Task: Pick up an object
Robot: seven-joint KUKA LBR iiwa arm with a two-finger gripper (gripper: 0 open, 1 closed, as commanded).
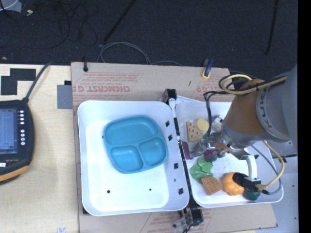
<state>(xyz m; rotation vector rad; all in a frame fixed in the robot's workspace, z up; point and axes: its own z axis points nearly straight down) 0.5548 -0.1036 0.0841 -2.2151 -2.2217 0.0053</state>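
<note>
Reaching in from the right, the arm (252, 115) hangs low over the right bin (272, 198), its gripper (211, 147) down among the toys near the divider between the bins; I cannot tell its state from here. A purple piece (210, 155) sits right beneath it, green leafy toy (201, 169) just below, cheese wedge (193, 129) above. A waffle (211, 185) and an orange toy (233, 184) crowd the near rim. The left bin (95, 193) holds a blue divided tray (135, 143), with bare floor around it.
</note>
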